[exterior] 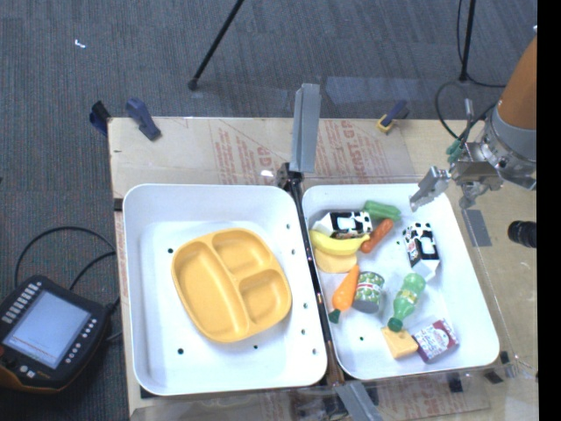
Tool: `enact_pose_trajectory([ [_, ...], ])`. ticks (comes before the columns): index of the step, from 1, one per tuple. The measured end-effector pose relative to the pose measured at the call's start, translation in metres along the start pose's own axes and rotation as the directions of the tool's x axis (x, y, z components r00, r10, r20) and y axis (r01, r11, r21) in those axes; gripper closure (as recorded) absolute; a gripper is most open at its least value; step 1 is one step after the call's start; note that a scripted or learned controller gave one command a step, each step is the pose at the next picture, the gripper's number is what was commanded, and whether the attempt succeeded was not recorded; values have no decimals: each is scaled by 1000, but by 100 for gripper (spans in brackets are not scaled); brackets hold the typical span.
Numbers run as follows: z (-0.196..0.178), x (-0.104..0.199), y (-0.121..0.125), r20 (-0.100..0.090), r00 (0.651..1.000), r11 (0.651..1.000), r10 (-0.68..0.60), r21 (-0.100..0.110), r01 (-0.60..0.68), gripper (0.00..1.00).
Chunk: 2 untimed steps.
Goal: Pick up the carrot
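Camera view: gripper (445,188) hangs over the top right corner of the right bin (487,323), its two fingers spread apart with nothing between them. That looks like a staging spot, clear of the clutter before a descent. Target carrot (347,288) lies left of centre in that bin, tilted, tip toward the banana (335,244), green end down near the bin's left wall. Green-labelled can (369,291) touches it on the right, so closing room is tight there; the left side has a thin strip of bare floor before the wall. A second, smaller carrot (378,234) lies between the banana and a cow-print carton (422,244), so mix-up risk. Green bottle (407,297), cheese wedge (400,343) and a red packet (435,339) sit lower right, well apart from the target. Left bin (140,235) holds a yellow divided plate (231,284).
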<state>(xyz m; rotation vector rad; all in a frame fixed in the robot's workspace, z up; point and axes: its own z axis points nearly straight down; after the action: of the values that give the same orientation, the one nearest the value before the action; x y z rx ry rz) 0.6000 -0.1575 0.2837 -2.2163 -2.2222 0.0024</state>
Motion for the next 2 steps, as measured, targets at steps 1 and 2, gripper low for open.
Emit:
enact_pose_trajectory([
  [1,158,34,-17,-1,999,999,-36,2,36,0],
  [2,197,71,-43,-1,945,945,-326,0,326,0],
])
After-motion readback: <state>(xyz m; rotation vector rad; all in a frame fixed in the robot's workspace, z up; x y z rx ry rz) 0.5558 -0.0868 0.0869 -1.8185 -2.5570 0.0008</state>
